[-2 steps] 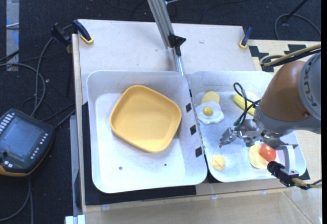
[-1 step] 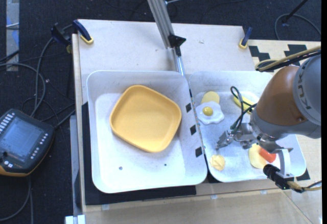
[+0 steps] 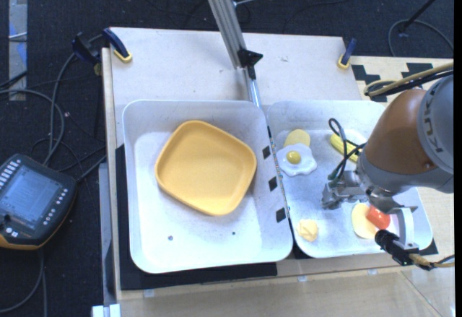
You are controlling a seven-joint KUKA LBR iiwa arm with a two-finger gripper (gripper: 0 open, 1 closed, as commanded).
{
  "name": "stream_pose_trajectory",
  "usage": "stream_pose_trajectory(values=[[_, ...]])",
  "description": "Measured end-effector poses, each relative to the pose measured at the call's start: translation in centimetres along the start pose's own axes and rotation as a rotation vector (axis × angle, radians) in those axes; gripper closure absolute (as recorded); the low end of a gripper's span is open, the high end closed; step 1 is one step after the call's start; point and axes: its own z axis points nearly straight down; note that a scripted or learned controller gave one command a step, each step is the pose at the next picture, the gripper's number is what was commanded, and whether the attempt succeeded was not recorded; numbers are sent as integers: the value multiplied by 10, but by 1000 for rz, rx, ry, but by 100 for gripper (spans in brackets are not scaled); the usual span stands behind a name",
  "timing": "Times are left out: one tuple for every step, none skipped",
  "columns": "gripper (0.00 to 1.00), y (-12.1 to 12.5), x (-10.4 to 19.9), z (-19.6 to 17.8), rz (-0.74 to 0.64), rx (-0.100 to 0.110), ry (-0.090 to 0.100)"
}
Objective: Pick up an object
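Observation:
The right bin (image 3: pixel 317 107) holds a toy fried egg (image 3: pixel 296 159) with a round yellow piece (image 3: pixel 297 138) just behind it. A yellow banana-like item (image 3: pixel 339 142) lies farther right, partly behind a black cable. A small yellow lump (image 3: pixel 309 230) sits near the bin's front left corner. A red object (image 3: pixel 377 218) rests on a pale yellow disc (image 3: pixel 359 222) at the front right, half under the arm. My gripper (image 3: pixel 333 196) hangs low over the bin's bare floor, between the egg and the disc, with no object seen in it.
The left bin (image 3: pixel 144 236) holds a large yellow square plate (image 3: pixel 206 166). A slanted metal pole (image 3: pixel 224 5) meets the bench behind the bins. A teach pendant (image 3: pixel 29 196) lies on the floor at the left. The orange-banded wrist (image 3: pixel 404 142) covers the right bin's right side.

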Motion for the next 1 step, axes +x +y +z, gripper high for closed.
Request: stream_pose_trajectory(values=[[100,-3,2,-42,-1,-2,0]])
